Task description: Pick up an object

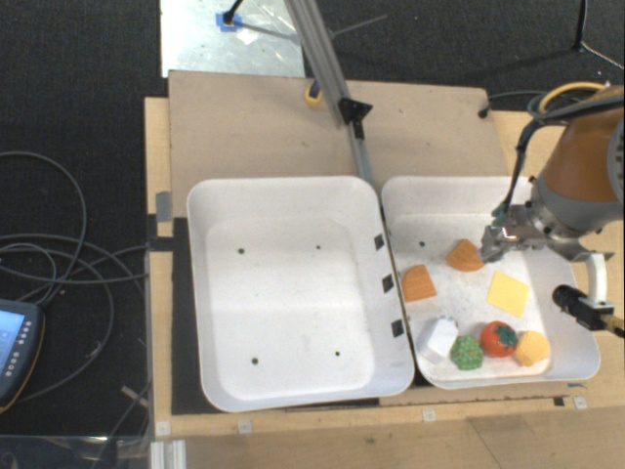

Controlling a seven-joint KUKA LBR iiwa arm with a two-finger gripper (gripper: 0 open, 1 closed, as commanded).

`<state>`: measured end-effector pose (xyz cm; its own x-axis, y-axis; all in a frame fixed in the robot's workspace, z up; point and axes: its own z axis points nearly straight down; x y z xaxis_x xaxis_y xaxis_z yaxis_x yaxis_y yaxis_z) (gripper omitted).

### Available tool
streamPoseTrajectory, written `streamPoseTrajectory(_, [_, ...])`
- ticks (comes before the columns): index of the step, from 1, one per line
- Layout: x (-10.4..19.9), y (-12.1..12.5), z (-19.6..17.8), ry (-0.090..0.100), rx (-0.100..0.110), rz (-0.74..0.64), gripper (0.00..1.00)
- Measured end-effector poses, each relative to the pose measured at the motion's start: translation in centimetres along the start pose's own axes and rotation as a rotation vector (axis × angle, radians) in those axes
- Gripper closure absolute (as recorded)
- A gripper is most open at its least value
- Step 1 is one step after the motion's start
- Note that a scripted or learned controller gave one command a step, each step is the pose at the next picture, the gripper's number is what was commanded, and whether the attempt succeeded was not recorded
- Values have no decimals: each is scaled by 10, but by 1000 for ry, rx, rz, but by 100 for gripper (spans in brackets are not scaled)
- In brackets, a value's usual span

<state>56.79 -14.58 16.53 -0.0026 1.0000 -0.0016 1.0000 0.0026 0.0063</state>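
A: Gripper point(495, 240)?
B: In the right bin point(430, 203), low, touching the orange lump point(465, 256) on its right side. Jaws: can't tell, too small and blurred.
A: Other items?
B: Orange wedge point(419, 283) left of the lump, yellow square point(508, 293) to the right. Near edge: white block point(439, 337), green ball point(467, 353), tomato point(498, 339), yellow ball point(531, 348).
A: Left bin point(283, 198)?
B: Beside it, touching.

Arm point(586, 169) cut off at the right edge — handheld screen point(14, 345) at the left.
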Motion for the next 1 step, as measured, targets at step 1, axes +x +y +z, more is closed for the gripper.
streamPoseTrajectory(1, [6,-1,-51,0,0,-3,100])
